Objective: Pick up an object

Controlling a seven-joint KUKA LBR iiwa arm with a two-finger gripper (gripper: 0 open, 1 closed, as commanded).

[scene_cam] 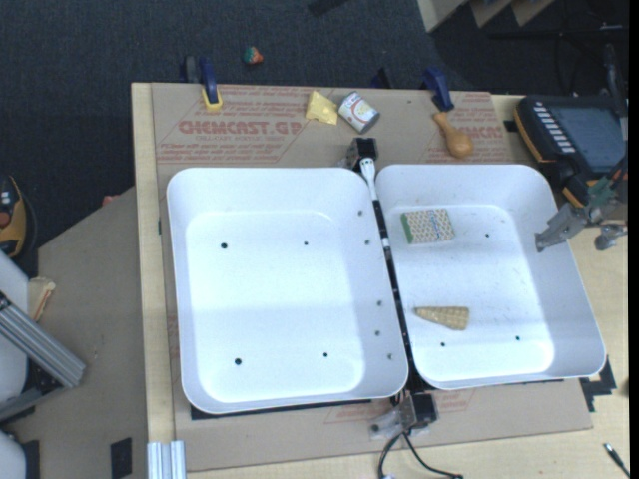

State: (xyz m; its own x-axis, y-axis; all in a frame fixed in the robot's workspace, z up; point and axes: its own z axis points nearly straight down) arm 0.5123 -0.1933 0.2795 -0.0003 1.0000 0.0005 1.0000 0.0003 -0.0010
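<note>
The left bin [280, 287] sits toward the table's [160, 267] left edge. In the right bin [499, 277], a speckled block [428, 227] lies near the far left corner and a tan wedge [442, 316] nearer the front edge. My pincer [574, 218] hovers at that bin's right rim; whether it is spread or closed I cannot tell.

A dotted pad [428, 227] and tan wedge [442, 316] lie flat, apart.
</note>
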